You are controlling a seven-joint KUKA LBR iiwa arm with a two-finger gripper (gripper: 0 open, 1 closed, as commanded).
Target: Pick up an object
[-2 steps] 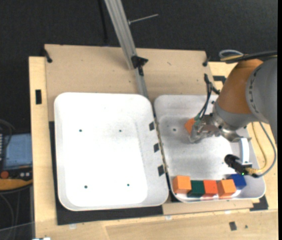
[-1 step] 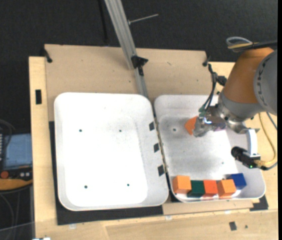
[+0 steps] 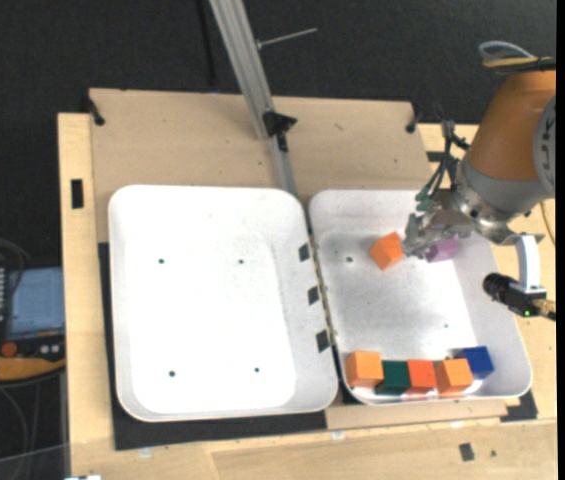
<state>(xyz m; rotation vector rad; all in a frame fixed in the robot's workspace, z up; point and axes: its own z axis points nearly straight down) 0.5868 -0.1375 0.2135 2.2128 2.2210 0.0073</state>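
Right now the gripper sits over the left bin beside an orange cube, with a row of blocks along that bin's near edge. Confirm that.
Wrong bin. In the camera view the gripper sits over the right bin, not the left one, beside the orange cube. The row of blocks does lie along that same bin's near edge, so the rest stands.

From my seat I can read no text, label, brand, number or sign anywhere in this view. The blocks in the right bin (image 3: 482, 393) have plain coloured faces, both bins are bare white, and the surface (image 3: 202, 148) carries no markings I can make out. The blue box (image 3: 37, 301) at the left edge is too small and blurred to show any lettering.
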